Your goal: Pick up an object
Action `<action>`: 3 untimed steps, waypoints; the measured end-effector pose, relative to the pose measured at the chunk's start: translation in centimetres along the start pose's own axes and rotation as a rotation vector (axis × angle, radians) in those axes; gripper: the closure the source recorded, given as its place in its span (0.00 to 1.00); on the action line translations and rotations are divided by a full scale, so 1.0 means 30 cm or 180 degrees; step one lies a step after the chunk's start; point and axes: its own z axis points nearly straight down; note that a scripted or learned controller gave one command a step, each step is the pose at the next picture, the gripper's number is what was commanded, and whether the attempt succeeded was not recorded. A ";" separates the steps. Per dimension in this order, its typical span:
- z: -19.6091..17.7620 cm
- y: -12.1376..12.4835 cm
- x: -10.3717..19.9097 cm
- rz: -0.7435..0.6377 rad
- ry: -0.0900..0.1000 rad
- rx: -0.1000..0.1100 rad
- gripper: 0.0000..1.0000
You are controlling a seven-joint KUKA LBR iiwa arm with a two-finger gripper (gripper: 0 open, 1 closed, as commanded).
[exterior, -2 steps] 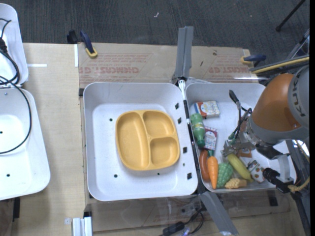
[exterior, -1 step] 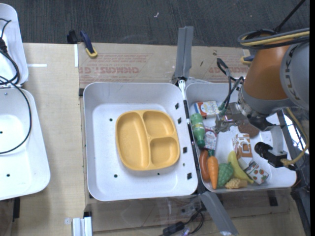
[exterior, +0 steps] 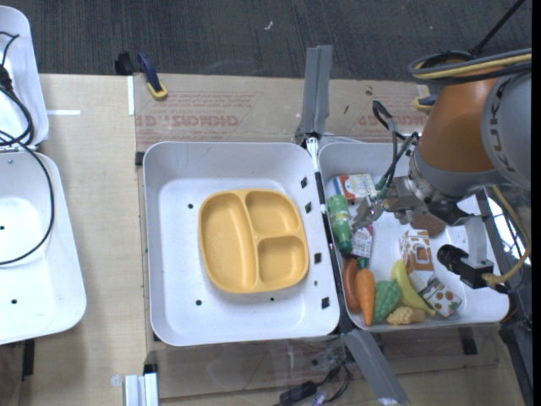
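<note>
Over the right bin (exterior: pixel 499 311), the arm's gripper (exterior: pixel 369 212) hangs low among the toy food, near the bin's left wall. Its metal fingers point down-left toward a green bottle (exterior: pixel 340 223) and a small red-and-white packet (exterior: pixel 362 243). Whether the fingers are spread or pressed together cannot be told at this angle; nothing is clearly seen between them.

Right bin contents, from the near edge upward: an orange carrot (exterior: pixel 364 293) standing on end beside a red-orange piece (exterior: pixel 350 279) against the left wall; a green knobbly vegetable (exterior: pixel 387 298) touching the carrot; a small yellow corn piece (exterior: pixel 400 315) in front; a yellow banana (exterior: pixel 408 285) curving toward the near right; a printed carton (exterior: pixel 417 251) above the banana; another small printed box (exterior: pixel 443 299) near the right corner. A white packet with red print (exterior: pixel 356 185) lies at the far end, just above the gripper.

Left bin (exterior: pixel 165 252): holds a yellow divided plate (exterior: pixel 252 240) with three compartments, lying flat near the centre, well apart from the gripper.

Orange wrist band (exterior: pixel 452 129) sits above the right bin's far right. A blue-handled clamp (exterior: pixel 149 74) lies on the bench beyond the left bin.
</note>
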 end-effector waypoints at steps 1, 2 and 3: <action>0.333 -0.198 -0.199 -0.0705 0.0004 -0.0008 0.00; 0.317 -0.196 -0.203 -0.0691 0.0010 0.0004 1.00; -0.014 0.086 -0.061 -0.0474 -0.0004 -0.0022 1.00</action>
